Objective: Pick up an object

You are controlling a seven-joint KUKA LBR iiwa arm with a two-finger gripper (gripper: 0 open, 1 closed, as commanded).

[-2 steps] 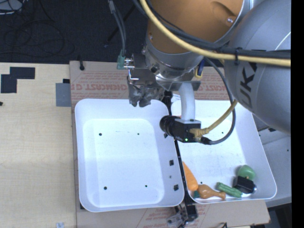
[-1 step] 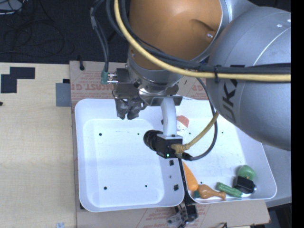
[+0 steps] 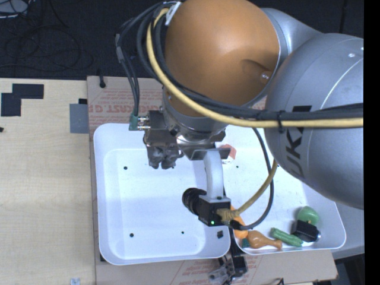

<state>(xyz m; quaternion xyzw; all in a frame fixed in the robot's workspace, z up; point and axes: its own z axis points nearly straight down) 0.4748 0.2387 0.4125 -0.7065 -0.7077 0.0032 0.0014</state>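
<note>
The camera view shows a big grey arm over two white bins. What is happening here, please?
The KUKA arm reaches in from the right, and its gripper hangs over the far part of the left bin. I cannot see that it holds anything. The loose objects lie in the near corner of the right bin: a green piece, a black piece, a green stick and an orange piece. No pick is visible yet.

arm: grey rounded shell, black lettering. orange band: glossy, domed. yellow cable and black cables loop round it. gripper: dark metal.
</note>
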